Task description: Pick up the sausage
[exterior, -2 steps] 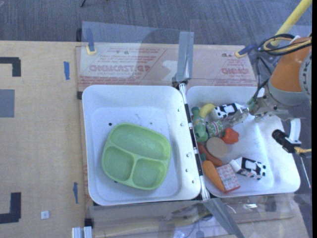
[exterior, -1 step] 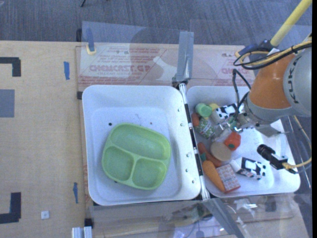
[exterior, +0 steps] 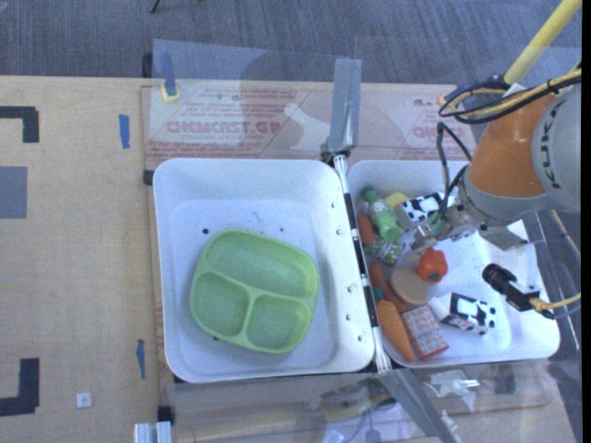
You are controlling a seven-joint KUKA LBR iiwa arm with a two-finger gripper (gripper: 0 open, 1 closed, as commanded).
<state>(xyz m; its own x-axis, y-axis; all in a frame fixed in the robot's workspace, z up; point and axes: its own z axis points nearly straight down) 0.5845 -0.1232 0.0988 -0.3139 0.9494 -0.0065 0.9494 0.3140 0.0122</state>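
Gripper state cannot be told | sausage lies just left, crowded by tomato and carrot | wrong item may be grabbed.

- Even, bright overhead light on my bench; shadows are soft and faint.
- White bins look slightly washed out.
- Clear sheeting along the far edge carries pale glare.
- Fine detail is soft.

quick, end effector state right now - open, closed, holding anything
End effector: cannot be told; it sits low in the right bin among the toy food, beside the tomato.
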